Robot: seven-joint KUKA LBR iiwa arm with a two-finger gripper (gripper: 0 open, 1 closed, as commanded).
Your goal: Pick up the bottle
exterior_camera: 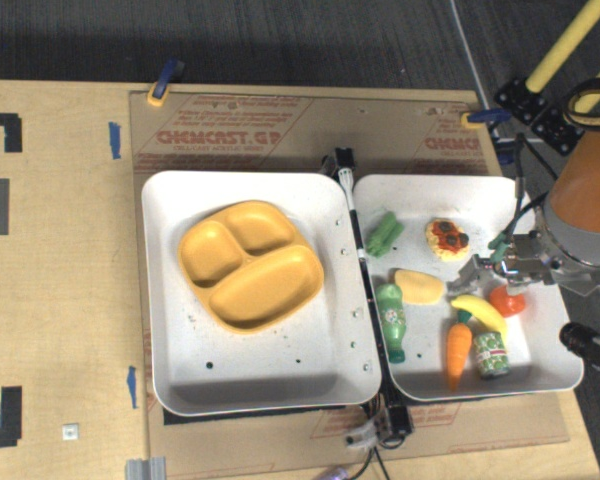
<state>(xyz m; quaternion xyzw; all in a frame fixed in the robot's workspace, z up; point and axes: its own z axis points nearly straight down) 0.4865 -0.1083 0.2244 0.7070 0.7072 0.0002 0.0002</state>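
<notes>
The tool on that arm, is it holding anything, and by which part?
Nothing is held. The tool hovers above the banana, and the green bottle lies untouched by the bin's left wall.

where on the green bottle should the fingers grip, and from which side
Probably the middle of the green plastic bottle, coming from above. It lies flat along the right white bin's left wall, so the fingers should straddle its narrow width; the yellow slice crowds its upper end.

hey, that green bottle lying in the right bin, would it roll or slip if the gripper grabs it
The bottle lies on its side against the right bin's left wall, and it looks round, so a nudge would probably roll it. It looks like small, smooth plastic: likely light and stiff, perhaps slippery. The wall alongside may crowd one of the fingers.
</notes>
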